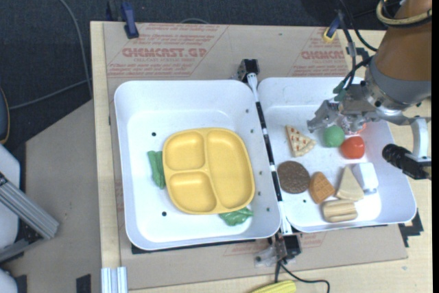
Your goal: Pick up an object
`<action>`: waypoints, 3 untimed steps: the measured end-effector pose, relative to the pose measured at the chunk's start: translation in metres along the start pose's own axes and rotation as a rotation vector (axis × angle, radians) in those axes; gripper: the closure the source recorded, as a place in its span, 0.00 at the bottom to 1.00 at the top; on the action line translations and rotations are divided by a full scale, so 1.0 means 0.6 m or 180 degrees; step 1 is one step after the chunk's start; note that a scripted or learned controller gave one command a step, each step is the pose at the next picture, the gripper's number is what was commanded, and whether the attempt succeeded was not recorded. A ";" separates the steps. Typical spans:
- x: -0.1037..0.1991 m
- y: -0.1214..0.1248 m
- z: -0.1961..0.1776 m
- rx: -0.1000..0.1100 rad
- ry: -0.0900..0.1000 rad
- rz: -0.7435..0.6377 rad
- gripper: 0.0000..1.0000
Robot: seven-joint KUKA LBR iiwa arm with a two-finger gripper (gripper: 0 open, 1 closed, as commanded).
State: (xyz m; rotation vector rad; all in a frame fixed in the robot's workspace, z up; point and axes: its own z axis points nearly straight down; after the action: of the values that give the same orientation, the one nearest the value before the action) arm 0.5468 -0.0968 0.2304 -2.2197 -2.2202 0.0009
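The gripper (341,121) is hovering over the green ball (333,136), grip state unclear; probably light, smooth, best pinched across its middle

The yellow tray (208,170) hides most of two green pieces; the arm (406,44) runs off the right edge.

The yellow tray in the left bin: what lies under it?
Green pieces stick out from under the yellow tray: one at its left edge, another at its bottom. Anything else beneath is covered.
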 end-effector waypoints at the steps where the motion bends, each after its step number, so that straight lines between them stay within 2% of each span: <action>1: -0.008 0.042 0.205 0.0002 0.0000 0.0003 0.00; 2: 0.002 0.047 0.243 0.0005 0.0002 0.0002 0.00; 3: 0.005 0.060 0.243 -0.0010 -0.0003 0.0001 0.00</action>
State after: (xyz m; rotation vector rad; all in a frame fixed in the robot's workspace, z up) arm 0.5824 -0.0939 0.0846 -2.2223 -2.2219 -0.0016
